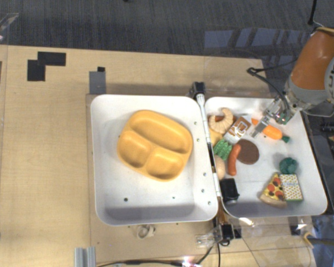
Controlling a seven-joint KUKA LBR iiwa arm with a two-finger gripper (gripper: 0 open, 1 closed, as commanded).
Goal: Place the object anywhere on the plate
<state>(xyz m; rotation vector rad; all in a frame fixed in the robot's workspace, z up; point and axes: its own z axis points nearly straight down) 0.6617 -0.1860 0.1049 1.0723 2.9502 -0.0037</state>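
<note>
A yellow plate (pixel 155 144) with three compartments lies in the left bin (pixel 108 199), and nothing rests on it. My gripper (pixel 271 118) hangs over the far part of the right bin (pixel 314 202). It is just above an orange toy carrot (pixel 273 132) with a green tip. Nothing is visibly held in it. Close to its left lies a small white and brown packet (pixel 239 127).
The right bin also holds a tan pastry (pixel 221 118), a brown disc (pixel 248 153), a red sausage (pixel 234 159), a green block (pixel 222 149), a dark green lump (pixel 288 164), a pizza slice (pixel 273 191), a patterned box (pixel 291 186) and a black piece (pixel 229 189).
</note>
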